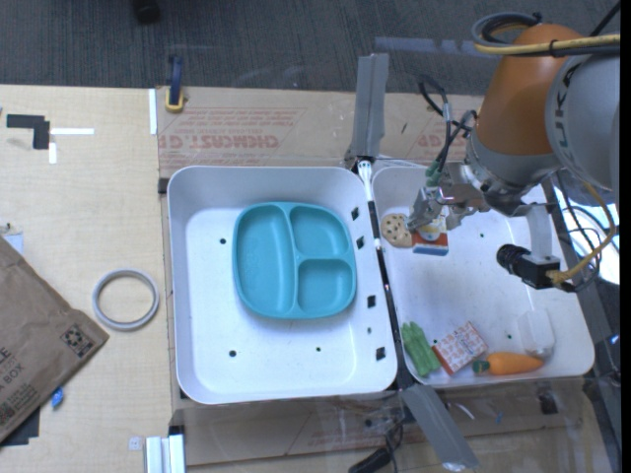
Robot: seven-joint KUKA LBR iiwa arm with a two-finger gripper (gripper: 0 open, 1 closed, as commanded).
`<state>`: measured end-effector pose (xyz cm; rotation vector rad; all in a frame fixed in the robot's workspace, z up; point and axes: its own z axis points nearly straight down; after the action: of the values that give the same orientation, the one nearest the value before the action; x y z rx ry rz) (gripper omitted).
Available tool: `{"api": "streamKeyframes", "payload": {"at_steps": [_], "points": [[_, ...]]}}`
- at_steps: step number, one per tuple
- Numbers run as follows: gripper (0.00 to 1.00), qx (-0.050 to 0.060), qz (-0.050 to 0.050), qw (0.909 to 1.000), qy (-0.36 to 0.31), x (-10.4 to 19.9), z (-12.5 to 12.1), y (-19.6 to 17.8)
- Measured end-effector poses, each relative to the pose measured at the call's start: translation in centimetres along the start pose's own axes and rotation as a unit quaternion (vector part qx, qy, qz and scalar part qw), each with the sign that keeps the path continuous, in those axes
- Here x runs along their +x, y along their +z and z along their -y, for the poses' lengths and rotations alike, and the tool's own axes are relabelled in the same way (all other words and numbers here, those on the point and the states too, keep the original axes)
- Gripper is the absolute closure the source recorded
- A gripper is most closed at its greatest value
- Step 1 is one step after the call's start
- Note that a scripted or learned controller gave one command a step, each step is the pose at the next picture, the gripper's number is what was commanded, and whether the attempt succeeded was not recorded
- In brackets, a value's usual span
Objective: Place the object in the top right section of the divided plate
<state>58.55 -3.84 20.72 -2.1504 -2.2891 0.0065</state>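
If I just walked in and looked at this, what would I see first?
Probably the bright turquoise divided plate, sitting alone in the middle of the left white bin. Next, the big orange-and-grey robot arm at the top right, with its end effector low over the right bin near a cookie. An orange carrot lies at that bin's near edge.

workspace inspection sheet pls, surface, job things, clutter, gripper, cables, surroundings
surface: two white bins side by side on a wooden bench.
job's things: teal divided plate in the left bin; cookie-like object in the right bin.
clutter: green item, patterned packet, carrot at the right bin's near edge.
grippers: gripper low over the right bin, beside the cookie.
cables: black and yellow cables along the arm.
surroundings: tape ring, cardboard box.
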Motion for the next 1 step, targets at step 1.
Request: {"api": "streamKeyframes", "payload": {"at_steps": [1], "points": [[1.0,0.0,-0.001,0.9836,-0.18,1.37,4.77,1.69]]}}
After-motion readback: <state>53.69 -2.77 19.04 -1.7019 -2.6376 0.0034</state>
